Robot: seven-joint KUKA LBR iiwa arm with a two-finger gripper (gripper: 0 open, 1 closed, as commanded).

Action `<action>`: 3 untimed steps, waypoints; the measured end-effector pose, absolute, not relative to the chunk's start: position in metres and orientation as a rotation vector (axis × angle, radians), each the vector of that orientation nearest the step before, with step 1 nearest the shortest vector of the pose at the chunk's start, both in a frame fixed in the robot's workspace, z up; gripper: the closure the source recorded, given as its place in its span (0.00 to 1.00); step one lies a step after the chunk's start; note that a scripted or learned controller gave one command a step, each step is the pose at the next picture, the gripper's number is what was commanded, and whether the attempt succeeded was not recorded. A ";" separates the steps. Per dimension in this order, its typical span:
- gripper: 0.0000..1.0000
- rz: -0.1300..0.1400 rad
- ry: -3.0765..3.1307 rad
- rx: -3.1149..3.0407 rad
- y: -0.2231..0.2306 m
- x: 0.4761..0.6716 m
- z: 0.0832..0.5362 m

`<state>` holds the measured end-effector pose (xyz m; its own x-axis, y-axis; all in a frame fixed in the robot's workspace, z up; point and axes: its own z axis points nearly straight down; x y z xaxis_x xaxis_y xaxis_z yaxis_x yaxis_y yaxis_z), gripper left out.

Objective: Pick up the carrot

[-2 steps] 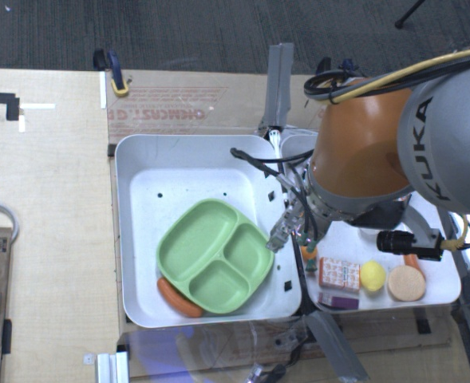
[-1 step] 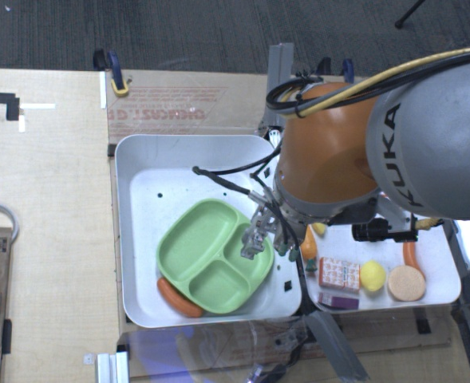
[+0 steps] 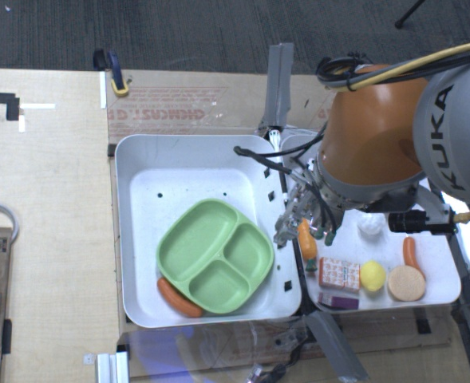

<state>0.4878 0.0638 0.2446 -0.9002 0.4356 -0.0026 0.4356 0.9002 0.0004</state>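
The carrot [image 3: 306, 243] is a small bright orange piece hanging over the wall between the two white bins. My gripper [image 3: 305, 228] points down right above it. Its dark fingers [image 3: 285, 228] stand on either side of the carrot's upper end and are shut on it. The carrot's lower tip shows below the fingers, apart from the things on the bin floor. The grey and orange wrist [image 3: 374, 138] hides much of the right bin's [image 3: 438, 294] back half.
A green divided plate [image 3: 215, 255] lies in the left bin [image 3: 131, 214], with an orange-red sausage [image 3: 179, 298] by its front left edge. The right bin's front holds a small printed box [image 3: 340, 273], a lemon [image 3: 372, 276], a round beige disc [image 3: 406, 284], a red sausage [image 3: 410, 250] and a purple piece [image 3: 342, 301].
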 end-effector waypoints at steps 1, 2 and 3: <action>1.00 0.000 3.136 0.168 0.087 0.537 0.228; 1.00 0.001 3.130 0.230 0.078 0.518 0.320; 1.00 0.001 3.120 0.333 0.123 0.485 0.391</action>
